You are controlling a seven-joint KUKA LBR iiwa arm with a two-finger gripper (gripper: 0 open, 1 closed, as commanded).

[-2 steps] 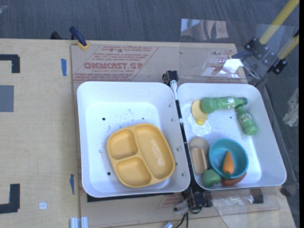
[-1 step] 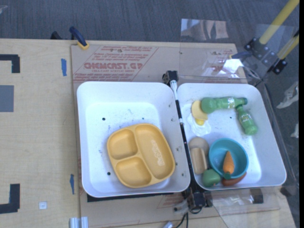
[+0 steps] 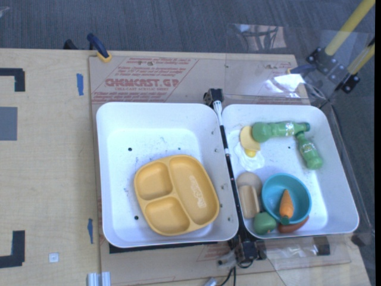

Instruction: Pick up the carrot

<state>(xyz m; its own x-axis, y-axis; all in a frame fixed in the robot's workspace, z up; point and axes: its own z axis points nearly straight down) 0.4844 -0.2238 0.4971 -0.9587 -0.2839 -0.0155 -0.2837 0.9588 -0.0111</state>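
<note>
1. Starting at near edge of right bin [image 3: 342,186]: green round item [image 3: 264,222] and a reddish piece [image 3: 293,226] sit tight against blue bowl [image 3: 300,196]. Keep the descent off both.
2. Carrot [image 3: 286,204] lies inside the blue bowl, near-right part of right bin, tip pointing toward far side, leaning on bowl's near wall.
3. Gripper opening: can't tell; nothing to say it has hold of anything.
4. Best approach, my call: come straight down, jaws across carrot's short axis, set wide enough to clear it but inside bowl rim. Bowl may slide or tip if rim gets clipped.
5. Tan cylinder [image 3: 248,199] touches bowl's left side, so no sideways sweep from there.
6. Farther back: fried egg [image 3: 250,143], two green bottles [image 3: 280,130], well apart from bowl.
7. Left bin [image 3: 119,159] w/ yellow divided plate [image 3: 175,194]: not relevant.
</note>
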